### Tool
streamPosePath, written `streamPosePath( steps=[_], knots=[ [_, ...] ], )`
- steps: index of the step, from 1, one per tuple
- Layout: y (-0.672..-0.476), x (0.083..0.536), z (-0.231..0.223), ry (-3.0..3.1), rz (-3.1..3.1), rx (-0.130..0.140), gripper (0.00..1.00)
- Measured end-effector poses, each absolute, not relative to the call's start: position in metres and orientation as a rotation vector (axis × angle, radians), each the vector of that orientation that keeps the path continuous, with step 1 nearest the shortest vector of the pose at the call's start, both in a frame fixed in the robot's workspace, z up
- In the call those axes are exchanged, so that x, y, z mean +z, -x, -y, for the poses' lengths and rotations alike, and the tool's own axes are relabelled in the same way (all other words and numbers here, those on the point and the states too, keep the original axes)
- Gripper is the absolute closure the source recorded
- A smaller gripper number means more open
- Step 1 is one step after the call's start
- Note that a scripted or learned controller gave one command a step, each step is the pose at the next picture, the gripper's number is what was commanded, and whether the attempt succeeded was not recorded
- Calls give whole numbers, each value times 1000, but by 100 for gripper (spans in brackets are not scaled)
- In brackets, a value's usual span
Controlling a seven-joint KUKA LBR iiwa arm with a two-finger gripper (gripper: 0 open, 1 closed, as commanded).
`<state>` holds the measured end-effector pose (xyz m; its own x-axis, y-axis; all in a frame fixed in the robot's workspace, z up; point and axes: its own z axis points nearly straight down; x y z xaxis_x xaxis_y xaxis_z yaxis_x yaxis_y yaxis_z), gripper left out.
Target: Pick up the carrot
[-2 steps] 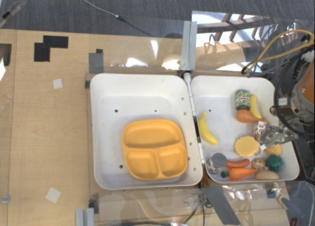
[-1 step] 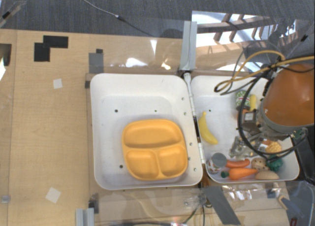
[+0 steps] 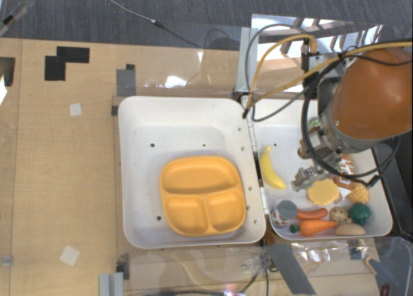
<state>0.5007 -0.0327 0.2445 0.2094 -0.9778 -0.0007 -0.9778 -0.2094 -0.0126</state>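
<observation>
bright even overhead light | soft shadows | glare on clear sheet (image 3: 174, 82) | slightly soft focus

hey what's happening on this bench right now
A grey and orange robot arm reaches in from the right over the right-hand bin, which holds toy food. Its gripper hangs just above a yellow round piece, near a banana. The carrot it is meant to pick up lies untouched at the near edge of that bin, beside a red sausage. The left bin holds a yellow divided plate.
</observation>
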Motion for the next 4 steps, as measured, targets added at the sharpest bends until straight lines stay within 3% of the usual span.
streamPosePath(
  steps=[1, 3, 4],
  knots=[
    [-488, 183, 11, 2504, -1890, 1, 100],
    [-487, 184, -55, 2804, -1403, -3, 100],
    [-489, 279, -53, 2993, -931, -12, 100]
  ],
)
